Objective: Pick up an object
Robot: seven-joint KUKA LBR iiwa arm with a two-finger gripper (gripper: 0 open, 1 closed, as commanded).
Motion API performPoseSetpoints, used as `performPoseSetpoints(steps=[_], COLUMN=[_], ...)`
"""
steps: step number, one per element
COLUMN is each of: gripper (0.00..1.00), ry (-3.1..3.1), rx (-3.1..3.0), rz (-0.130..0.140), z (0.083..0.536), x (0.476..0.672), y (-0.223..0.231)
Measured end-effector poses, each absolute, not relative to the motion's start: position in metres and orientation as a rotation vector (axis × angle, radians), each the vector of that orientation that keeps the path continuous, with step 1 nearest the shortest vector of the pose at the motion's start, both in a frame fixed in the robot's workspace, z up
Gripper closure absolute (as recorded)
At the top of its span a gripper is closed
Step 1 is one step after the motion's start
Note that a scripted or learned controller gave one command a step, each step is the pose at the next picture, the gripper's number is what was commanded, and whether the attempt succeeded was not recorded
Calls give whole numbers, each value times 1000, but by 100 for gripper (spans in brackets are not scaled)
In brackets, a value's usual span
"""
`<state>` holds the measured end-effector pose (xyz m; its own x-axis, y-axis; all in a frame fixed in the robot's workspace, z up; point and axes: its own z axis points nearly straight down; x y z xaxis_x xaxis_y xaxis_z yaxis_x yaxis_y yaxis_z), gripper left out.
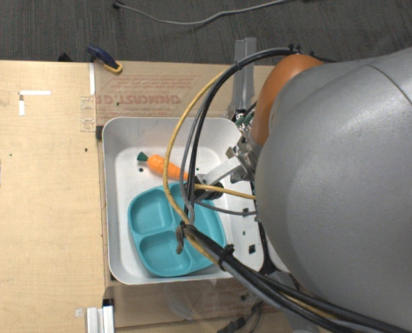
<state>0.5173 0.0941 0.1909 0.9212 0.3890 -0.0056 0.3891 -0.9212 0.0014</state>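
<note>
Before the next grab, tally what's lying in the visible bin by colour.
Orange: 1, the toy carrot
Turquoise: 1, the divided plate
Total: 2 in the white bin; the arm and its cables cover the bin's right part, so more may lie there.

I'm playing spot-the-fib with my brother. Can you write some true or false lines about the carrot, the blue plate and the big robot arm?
1. The carrot lies in the white bin. True.
2. The plate is red. False: it is blue-green.
3. The plate has separate sections. True.
4. The carrot sits on the plate. False: it lies on the bin floor, beside the plate's far edge.
5. The arm is grey with an orange band. True.
6. The cables are all white. False: they are black, with one yellow.
</note>
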Motion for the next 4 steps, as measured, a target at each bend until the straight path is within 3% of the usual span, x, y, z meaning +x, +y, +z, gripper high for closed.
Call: performPoseSetpoints(steps=[1, 2, 3, 4], gripper=[0, 0, 0, 0], ry=[560, 307, 309, 483], rx=[3089, 3124, 3124, 3106], rz=[-7, -1, -6, -11], z=[91, 237, 91, 91], x=[580, 619, 598, 511], y=[115, 147, 119, 112])
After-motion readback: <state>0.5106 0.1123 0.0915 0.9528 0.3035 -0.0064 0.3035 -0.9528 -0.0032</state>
